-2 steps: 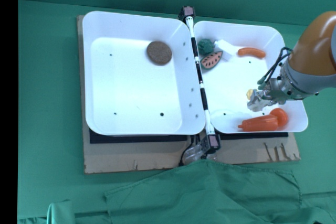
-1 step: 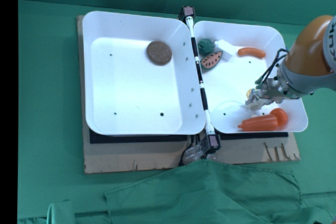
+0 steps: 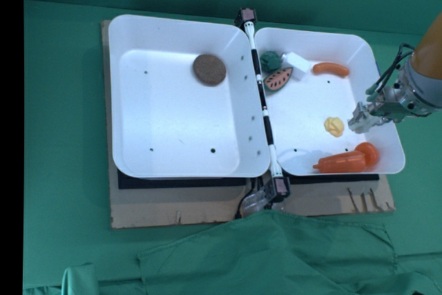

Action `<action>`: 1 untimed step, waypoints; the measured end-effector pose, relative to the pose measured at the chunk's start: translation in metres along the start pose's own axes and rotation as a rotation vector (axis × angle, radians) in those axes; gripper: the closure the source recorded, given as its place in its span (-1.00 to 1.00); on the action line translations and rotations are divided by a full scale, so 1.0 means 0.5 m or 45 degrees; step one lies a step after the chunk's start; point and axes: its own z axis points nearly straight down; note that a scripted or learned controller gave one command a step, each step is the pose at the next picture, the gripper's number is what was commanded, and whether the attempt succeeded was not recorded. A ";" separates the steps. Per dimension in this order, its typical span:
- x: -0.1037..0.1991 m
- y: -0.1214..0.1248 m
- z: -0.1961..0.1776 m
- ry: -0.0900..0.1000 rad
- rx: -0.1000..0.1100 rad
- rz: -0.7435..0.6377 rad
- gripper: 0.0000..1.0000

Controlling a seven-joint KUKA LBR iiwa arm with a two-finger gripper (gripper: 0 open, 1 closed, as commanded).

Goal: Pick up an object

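Camera view: the desk carries two shallow white bins side by side. The left bin holds a single brown disc, lying flat near its upper right corner. The right bin holds the rest — a dark green lump touching a watermelon slice near the divider, a white block just beside them, an orange sausage toward the upper right, a small yellow piece in the middle right, and an orange carrot lying along the lower edge.

The arm reaches in from the right, and the end effector hangs over the right bin's right side, just beside the yellow piece and above the carrot. Nothing is visible between its fingers; how far apart they stand I cannot tell at this angle.

The nearest candidate is the yellow piece. It looks like a small toy food item — probably light and fairly stiff, with a lumpy rounded surface that could roll or squirt out of a pinch. Taking it across its widest middle, fingers straddling it from directly above, seems the safest hold. The carrot is the alternative: longer and smooth-looking, so best gripped across its thick end, not the taper, where the fingers might slide off.
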 end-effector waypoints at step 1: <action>-0.064 0.004 -0.200 -0.004 -0.005 0.002 1.00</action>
